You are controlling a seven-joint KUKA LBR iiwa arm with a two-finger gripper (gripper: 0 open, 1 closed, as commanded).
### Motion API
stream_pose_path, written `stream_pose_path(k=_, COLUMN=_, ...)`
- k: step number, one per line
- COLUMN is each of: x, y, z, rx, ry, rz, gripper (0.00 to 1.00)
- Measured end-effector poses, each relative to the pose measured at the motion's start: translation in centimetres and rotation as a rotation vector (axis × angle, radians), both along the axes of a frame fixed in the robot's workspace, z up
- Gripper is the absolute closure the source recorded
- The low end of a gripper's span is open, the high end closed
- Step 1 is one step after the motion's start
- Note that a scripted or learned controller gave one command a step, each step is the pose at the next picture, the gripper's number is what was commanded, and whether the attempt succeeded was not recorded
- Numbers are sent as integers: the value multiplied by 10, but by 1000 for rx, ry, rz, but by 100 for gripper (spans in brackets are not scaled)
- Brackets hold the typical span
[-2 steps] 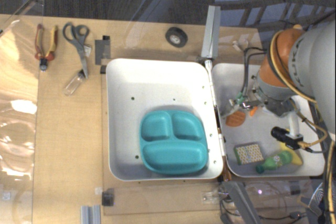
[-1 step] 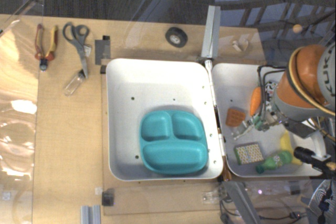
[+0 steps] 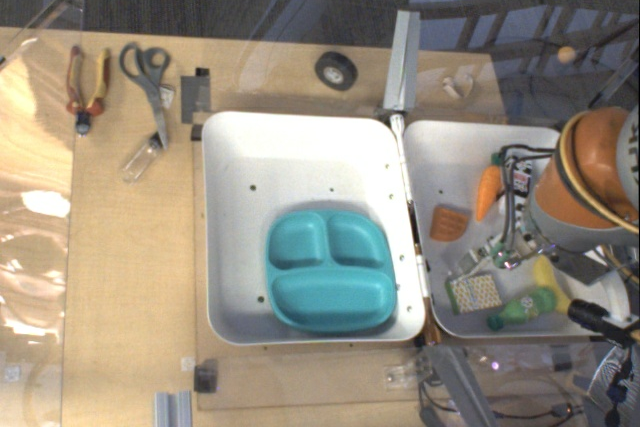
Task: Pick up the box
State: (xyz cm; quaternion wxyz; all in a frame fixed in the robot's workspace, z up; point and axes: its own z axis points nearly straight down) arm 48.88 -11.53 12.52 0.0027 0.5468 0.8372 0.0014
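A small box [image 3: 474,293] with a speckled tan and green face lies flat near the front of the right bin [image 3: 440,155]. My gripper [image 3: 501,256] hangs just above and to the right of the box, over its far right corner. The grey arm with its orange band [image 3: 592,177] covers the bin's right side. Nothing shows as held in the gripper.
In the right bin lie an orange carrot [image 3: 486,193], a flat orange block [image 3: 449,222], a green bottle [image 3: 522,308] and a yellow piece [image 3: 546,273]. A teal divided plate [image 3: 331,269] sits in the left bin [image 3: 240,215]. Scissors [image 3: 150,80], pliers [image 3: 85,85] and a tape roll [image 3: 336,70] lie on the bench behind.
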Motion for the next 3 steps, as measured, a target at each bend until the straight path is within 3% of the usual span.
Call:
stream_pose_path(k=1, x=2, y=21, z=-35, rx=-2, ry=-8, rz=-70, gripper=0)
stream_pose_path(k=2, x=7, y=21, z=-23, rx=-6, ry=-23, rz=-66, gripper=100)
stream_pose_path(k=3, x=7, y=21, z=-23, rx=-6, ry=-23, rz=-66, gripper=0)
